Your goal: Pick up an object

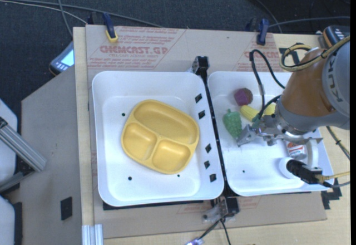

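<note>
Two white bins side by side on the desk (139, 43). Left bin (105, 143): a yellow divided plate (160, 135), lying flat, well apart from the arm. Right bin (261, 180): green object (232, 123), purple object (242, 96) and yellow object (248, 112) clustered near the divider, probably as pick candidates. Gripper (247, 136) low, just beside the green one, nothing visibly between its tips; released or clenched, impossible to tell.
</note>
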